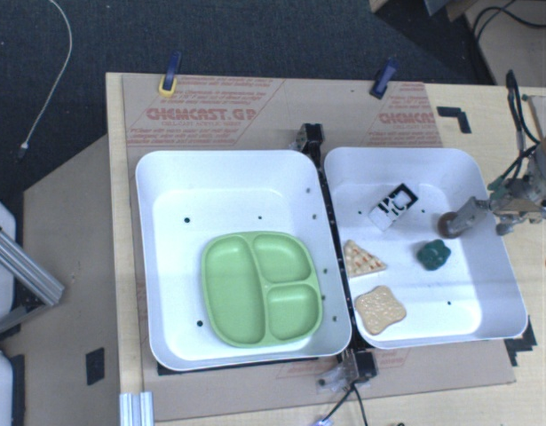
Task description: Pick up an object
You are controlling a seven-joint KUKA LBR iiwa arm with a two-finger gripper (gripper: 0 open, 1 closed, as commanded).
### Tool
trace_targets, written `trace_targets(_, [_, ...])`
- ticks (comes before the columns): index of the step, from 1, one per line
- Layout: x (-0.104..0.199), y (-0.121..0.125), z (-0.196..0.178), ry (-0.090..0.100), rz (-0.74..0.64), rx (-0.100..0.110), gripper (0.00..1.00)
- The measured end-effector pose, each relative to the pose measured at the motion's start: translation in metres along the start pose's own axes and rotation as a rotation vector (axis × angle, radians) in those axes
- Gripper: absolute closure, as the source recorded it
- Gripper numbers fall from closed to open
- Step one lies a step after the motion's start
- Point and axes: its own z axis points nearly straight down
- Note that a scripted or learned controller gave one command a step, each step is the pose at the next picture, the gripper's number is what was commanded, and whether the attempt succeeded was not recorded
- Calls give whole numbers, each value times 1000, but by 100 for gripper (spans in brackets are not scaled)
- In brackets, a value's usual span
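Observation:
The right bin (486, 322) holds several small objects. A black and white block (393, 206) lies near its middle back. A dark green lump (434, 255) sits toward the right. A tan triangular cracker (362, 258) and a tan toast-shaped piece (380, 309) lie along the left wall. My gripper (456, 221) reaches in over the bin's right side, low, just above and to the right of the green lump and apart from it. Nothing shows in its grasp.
The left bin (166, 202) carries a light green divided plate (261, 287) at its front. A black clamp (310, 136) joins the bins at the back. Blue clips (383, 78) hold the cardboard sheet under the bins. Cables hang at the far right.

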Motion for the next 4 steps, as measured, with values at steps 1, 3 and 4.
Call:
trace_targets(1, [0,3,-7,-4,-4,-13,0])
trace_targets(3, [18,12,94,-1,-5,-7,0])
trace_targets(4, [18,12,110,-2,-4,-9,0])
